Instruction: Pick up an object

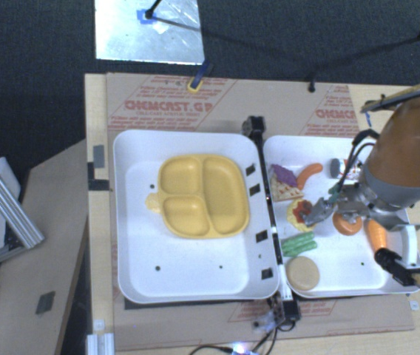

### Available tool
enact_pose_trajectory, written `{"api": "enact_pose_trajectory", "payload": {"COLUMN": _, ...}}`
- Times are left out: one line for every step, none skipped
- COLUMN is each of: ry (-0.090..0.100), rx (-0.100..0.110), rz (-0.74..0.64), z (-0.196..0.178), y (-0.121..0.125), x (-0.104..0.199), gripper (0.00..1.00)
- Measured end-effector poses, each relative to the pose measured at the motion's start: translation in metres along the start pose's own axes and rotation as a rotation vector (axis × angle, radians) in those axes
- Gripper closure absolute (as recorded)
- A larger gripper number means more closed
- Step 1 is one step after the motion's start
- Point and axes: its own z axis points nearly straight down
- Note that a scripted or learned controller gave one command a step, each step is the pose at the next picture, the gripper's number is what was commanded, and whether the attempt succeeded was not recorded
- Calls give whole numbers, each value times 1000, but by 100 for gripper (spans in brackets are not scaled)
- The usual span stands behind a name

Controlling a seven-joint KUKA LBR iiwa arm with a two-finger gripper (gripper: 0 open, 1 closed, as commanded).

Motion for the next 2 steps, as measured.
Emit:
{"api": "enact_pose_trajectory", "payload": {"ry": 0, "rx": 0, "rz": 0, "z": 63, "y": 1, "x": 4, "gripper": 0}}
{"api": "enact_pose_trajectory", "payload": {"ry": 0, "rx": -10, "rz": 1, "z": 71, "y": 4, "x": 4, "gripper": 0}}
